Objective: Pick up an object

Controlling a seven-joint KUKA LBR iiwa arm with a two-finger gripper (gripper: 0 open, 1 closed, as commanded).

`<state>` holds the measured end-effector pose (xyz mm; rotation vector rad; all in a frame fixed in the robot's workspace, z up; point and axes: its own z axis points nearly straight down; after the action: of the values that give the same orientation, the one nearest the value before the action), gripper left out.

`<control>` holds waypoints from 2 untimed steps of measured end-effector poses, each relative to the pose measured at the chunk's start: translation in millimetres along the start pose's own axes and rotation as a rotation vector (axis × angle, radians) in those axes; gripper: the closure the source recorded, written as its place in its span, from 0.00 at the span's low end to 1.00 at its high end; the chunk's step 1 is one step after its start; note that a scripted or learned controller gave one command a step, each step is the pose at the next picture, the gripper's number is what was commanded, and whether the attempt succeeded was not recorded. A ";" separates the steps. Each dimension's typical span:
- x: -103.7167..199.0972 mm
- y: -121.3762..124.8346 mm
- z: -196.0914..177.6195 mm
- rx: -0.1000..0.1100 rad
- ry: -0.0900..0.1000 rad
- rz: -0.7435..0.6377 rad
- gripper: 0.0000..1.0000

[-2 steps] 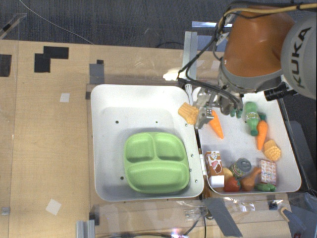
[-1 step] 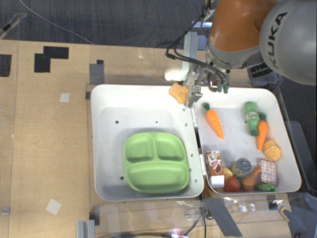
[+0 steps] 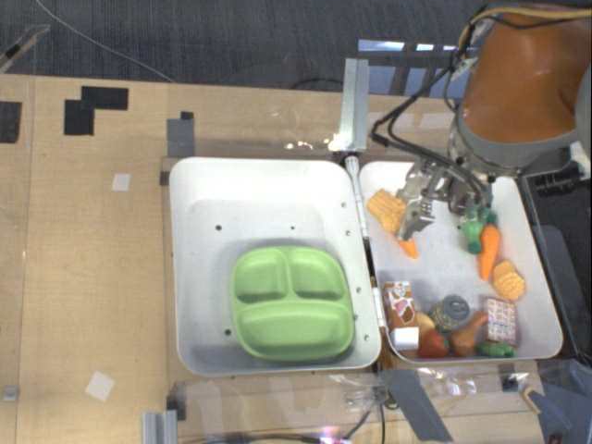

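Hovering over the right bin [image 3: 546, 289], the end effector [image 3: 418, 213] is sitting just beside the corn cob [image 3: 387, 209]; its grip state is unclear.

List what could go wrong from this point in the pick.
1. The gripper hangs between the corn cob and a small orange piece; closing here may catch neither, or only nudge one aside.
2. The carrot lies close by, so a sideways move could knock it.
3. The near-edge cluster around the tin can invites double grabs.
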<state>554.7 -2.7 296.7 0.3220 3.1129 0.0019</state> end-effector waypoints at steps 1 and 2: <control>1.7 -40.3 22.3 0.000 0.002 -0.312 1.00; -40.0 -70.2 11.1 0.000 0.001 -0.539 1.00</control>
<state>579.6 -79.7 286.0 -0.5186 3.0872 -0.0032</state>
